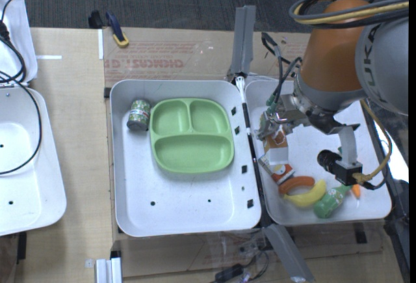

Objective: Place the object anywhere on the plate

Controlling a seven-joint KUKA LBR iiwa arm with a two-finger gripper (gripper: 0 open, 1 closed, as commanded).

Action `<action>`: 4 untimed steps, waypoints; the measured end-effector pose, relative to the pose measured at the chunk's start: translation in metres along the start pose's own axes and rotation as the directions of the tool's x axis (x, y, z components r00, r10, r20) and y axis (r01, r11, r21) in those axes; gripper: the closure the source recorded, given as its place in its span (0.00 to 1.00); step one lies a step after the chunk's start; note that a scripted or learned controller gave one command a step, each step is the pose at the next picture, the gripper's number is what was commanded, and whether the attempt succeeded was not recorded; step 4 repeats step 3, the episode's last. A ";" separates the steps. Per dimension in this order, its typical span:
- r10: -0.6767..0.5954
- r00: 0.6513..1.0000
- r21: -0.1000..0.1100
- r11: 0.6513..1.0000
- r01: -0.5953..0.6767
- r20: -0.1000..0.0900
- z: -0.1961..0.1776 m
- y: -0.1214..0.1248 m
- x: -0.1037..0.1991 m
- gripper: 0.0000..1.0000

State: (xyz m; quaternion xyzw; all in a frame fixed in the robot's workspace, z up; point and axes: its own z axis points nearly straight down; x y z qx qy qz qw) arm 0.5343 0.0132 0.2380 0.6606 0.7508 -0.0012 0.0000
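Gleaming smooth three-compartment green plate (pixel 192 135)

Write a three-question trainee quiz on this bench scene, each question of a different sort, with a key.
1. True or false: the green divided plate lies in the left bin.
2. Multiple choice: what lies beside the plate's left edge? A) a banana B) a small can C) a carton
3. Fill in: the toy banana lies in the ____ bin, near the green bottle and the carton.

Key
1. True.
2. B; the can lies on the bin floor, off the plate.
3. Right; the gripper hovers over that bin's left side, above the carton.
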 end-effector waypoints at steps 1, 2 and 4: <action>-0.001 1.000 0.002 1.000 0.001 0.001 -0.008 0.000 -0.001 1.00; 0.034 0.999 0.003 0.999 -0.034 0.000 0.048 0.071 0.044 1.00; 0.033 0.999 0.002 0.999 -0.033 0.001 0.048 0.071 0.044 0.00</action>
